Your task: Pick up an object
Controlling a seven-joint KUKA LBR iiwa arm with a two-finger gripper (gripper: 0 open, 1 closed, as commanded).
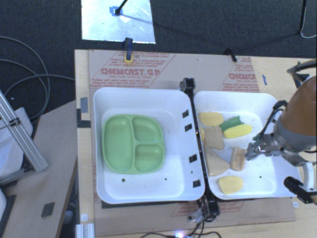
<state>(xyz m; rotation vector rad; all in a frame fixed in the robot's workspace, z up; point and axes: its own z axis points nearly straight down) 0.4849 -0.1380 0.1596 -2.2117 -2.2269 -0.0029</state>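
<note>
Green divided plate (132, 144) in left bin (106, 99); toy foods in right bin (265, 101) (corn cob (237, 131) among them); gripper (253, 151) low beside tan wedge (237, 158).

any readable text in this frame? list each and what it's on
"CHEMCAST GP": red print on the brown sheet under the bins, left of centre, reads roughly so; the last letters are soft.
The same red mark repeats on the sheet at upper right, slanted and too blurred to read for sure.
The bins, the green tray and the food pieces carry no legible text.
</note>
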